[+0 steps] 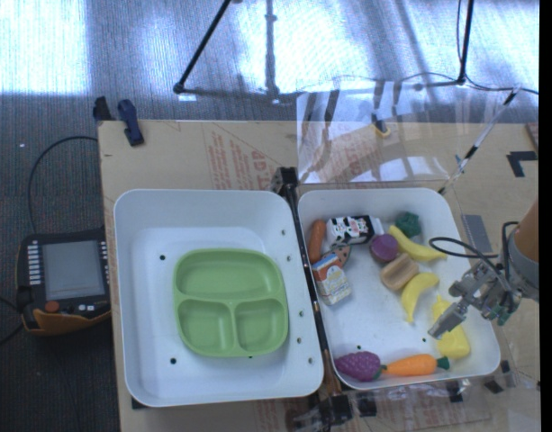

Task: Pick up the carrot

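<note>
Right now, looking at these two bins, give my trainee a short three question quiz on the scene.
1. True or false: the carrot lies on the green plate.
2. Which thing lies just left of the carrot? A) purple grapes B) milk carton C) banana
3. Fill in: the pincer hovers over the ____ bin's right side.

Key: 1 false, it lies by the right bin's near wall. 2 A. 3 right.

Gripper (448, 318) low at the right, angled down and leftward, fingers parted, nothing between them, wrist behind
</note>
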### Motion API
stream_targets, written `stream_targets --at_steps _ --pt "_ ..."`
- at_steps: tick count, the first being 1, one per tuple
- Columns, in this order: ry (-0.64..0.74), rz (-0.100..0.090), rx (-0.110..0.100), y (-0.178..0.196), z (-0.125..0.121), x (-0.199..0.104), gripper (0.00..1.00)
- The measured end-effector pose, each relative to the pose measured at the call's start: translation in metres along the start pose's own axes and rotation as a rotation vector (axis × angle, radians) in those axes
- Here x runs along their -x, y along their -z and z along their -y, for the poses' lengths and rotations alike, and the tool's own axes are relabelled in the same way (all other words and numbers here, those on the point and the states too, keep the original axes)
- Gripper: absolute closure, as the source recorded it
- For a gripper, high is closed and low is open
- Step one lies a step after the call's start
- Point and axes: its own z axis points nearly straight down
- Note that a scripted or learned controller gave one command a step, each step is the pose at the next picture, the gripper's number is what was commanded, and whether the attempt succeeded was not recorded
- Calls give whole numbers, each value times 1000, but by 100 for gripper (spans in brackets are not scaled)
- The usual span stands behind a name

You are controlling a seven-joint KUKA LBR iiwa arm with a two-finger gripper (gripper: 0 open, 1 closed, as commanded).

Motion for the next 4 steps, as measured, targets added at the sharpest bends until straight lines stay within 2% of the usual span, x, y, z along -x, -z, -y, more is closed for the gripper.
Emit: stream_targets --at_steps 1,2,3,4 --pt "333 -1 1 -60 -22 -23 0" --pt "538 8 2 -27 -46 -43 0" --pt "980 1 1 -53 -65 -63 0" --pt "1227 17 2 -82 -46 -29 0"
